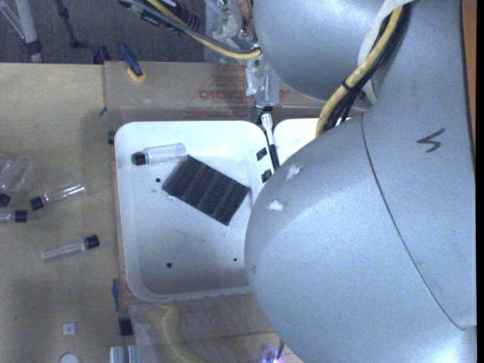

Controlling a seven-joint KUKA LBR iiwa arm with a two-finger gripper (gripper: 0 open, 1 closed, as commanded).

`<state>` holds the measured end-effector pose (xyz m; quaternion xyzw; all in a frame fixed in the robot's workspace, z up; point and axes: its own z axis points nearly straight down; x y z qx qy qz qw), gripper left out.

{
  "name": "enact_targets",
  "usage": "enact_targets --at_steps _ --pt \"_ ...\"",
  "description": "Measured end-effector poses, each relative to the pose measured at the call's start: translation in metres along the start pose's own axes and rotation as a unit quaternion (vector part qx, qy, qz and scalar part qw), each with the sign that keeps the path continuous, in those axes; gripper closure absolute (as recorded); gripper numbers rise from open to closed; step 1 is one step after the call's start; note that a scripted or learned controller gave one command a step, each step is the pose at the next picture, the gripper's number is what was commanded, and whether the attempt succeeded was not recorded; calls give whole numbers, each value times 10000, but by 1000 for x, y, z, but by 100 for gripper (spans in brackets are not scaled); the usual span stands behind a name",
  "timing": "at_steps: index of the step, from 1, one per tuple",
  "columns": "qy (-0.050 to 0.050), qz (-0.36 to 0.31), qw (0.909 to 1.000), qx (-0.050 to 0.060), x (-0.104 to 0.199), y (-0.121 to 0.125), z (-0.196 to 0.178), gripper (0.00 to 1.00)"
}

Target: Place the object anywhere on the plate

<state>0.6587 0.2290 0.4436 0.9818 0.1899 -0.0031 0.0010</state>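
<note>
At centre, left bin point(128, 225): white and shallow, holding both task things.
Plate point(206, 190): dark ribbed slab lying flat and askew in the bin's upper half.
Vial point(159, 155): clear with a black cap, on its side at 11 o'clock of the plate, just beside its corner; not on it.
Gripper point(261, 89): above the bin's 1 o'clock corner, over the wood beyond the rim; whether it is parted or closed cannot be made out, and nothing is seen in it.
Arm point(363, 240): grey bulk covering the 3 to 6 o'clock side of the view.
Step in hand: judged to be the approach, with the vial not yet picked.
Next move: likely a reach toward 9 o'clock, a descent across the vial's body, then a short carry toward 5 o'clock onto the ribs.
Edges: the bin's 12 o'clock wall runs close behind the vial.
Open room: bare bin floor from 6 to 9 o'clock of the plate.
Bench point(45, 112): spare vials point(60, 195) loose at 9 o'clock, well apart from the bin.
</note>
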Motion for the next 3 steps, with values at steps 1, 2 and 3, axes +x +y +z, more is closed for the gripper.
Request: enact_targets --at_steps 1,2,3 --pt "4 -17 10000 -13 0 -2 -10 100" --pt "1 -19 10000 -11 0 -3 -10 0" --pt "8 -37 10000 -19 0 -5 -19 100"
